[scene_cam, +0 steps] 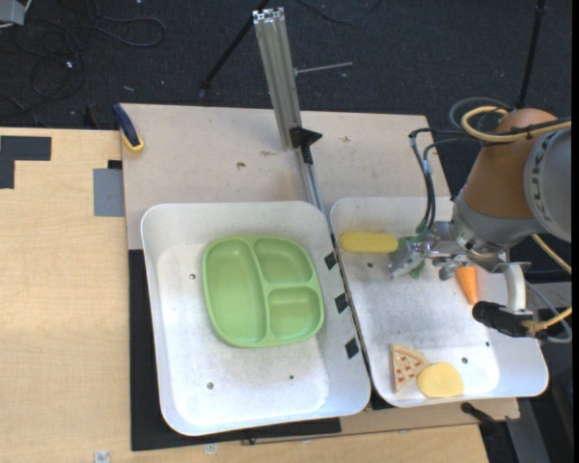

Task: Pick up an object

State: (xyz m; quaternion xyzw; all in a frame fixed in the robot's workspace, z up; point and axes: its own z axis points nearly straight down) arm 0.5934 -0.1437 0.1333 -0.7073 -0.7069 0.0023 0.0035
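1. Nearest the camera, a pizza-slice toy (405, 366) and a round yellow piece (440, 381) lie touching at the right bin's (521, 379) front edge.
2. Open white floor spans mid-bin.
3. The left bin (174, 355) holds a green divided plate (263, 289), with bare floor around it.
4. Farther back, the gripper (402, 261) hovers just beside a yellow corn-like toy (369, 243); I cannot tell how its jaws stand.
5. An orange carrot-like toy (468, 283) is partly hidden under the arm.

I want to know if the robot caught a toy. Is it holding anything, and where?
Cannot tell. The gripper sits low in the right bin beside the yellow corn; nothing shows clearly between its fingers.
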